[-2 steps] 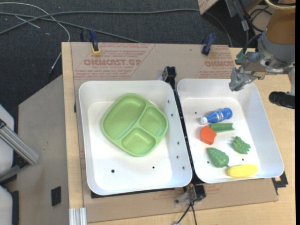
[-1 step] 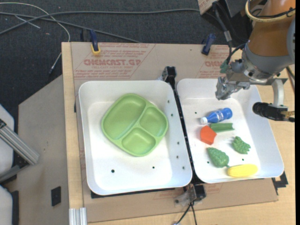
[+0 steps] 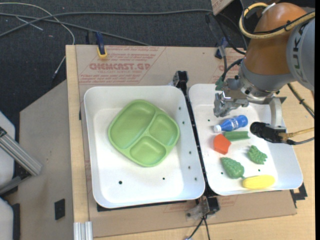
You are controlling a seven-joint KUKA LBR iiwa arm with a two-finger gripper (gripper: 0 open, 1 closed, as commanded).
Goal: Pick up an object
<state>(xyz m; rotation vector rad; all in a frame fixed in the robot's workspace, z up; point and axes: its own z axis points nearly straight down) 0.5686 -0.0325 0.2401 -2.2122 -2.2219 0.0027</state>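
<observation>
Right, I'm hanging my tool [image 3: 223,105] over the far end of the right bin [image 3: 296,176], just above the blue bottle [image 3: 233,123]. From this angle I'm not able to tell how the tool is set, and nothing is showing in its grip. My arm [image 3: 272,39] is reaching in from the right, the orange band sitting large over the bin's far corner.

Below the tool, the blue bottle is lying on its side with its white cap pointing left. Just beside it, nearer the camera, a green cylinder [image 3: 235,135] is lying almost parallel. An orange block [image 3: 221,144] is sitting just left of that, close to the bin's left wall. Toward the near end, a dark green leafy piece [image 3: 232,167] and a second green piece [image 3: 257,154] are lying apart, and a yellow piece [image 3: 258,182] is resting by the near rim.

Over in the left bin [image 3: 95,149], a green divided plate [image 3: 144,132] is lying flat near the middle. Both bins are sitting on the cardboard-covered tabletop [image 3: 125,64].
</observation>
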